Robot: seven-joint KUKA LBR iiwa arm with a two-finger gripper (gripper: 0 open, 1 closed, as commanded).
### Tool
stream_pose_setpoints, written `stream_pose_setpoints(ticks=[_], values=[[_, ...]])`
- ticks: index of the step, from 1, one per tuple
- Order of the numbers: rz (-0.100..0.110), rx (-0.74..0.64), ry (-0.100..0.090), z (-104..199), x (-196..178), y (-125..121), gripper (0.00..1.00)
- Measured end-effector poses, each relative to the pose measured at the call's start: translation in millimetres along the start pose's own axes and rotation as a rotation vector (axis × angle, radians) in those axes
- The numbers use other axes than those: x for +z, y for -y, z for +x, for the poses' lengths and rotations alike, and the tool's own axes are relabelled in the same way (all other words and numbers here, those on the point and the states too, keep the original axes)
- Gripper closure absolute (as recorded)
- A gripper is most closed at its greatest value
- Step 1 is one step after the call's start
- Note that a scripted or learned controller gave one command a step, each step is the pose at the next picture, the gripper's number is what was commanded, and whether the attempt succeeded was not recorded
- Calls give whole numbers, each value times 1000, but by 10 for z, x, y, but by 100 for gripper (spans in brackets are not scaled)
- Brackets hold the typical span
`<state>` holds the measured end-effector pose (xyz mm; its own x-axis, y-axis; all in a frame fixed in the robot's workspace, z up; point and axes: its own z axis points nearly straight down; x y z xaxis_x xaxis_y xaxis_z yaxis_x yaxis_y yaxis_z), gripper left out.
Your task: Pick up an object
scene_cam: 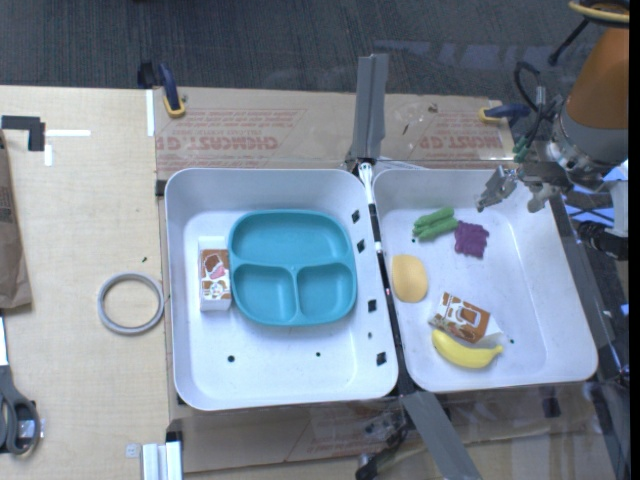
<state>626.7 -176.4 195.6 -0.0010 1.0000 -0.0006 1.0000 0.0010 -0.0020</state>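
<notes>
The right bin (560, 298) holds a green pod-shaped toy (434, 222), a purple lump (471, 238), a yellow-orange oval (409, 277), a small brown-and-white carton (461, 317) and a banana (465, 352). My gripper (515, 196) hovers over the bin's far right corner, open, its two fingers spread with nothing between them. It is up and to the right of the purple lump, apart from every object.
In the left bin (185, 358) lie a teal divided plate (294, 267) and a small carton (214, 277) beside it. On the bench to the left are a grey tape ring (131, 302), scissors (15, 423) and a brown bag (10, 238). A grey post (370, 108) stands between the bins.
</notes>
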Motion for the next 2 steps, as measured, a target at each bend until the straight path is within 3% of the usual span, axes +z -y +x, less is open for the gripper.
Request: stream_pose_setpoints(ticks=[1,2], values=[[-1,-211,0,220,-169,74,0],[-4,-113,1,493,1024,-330,0]])
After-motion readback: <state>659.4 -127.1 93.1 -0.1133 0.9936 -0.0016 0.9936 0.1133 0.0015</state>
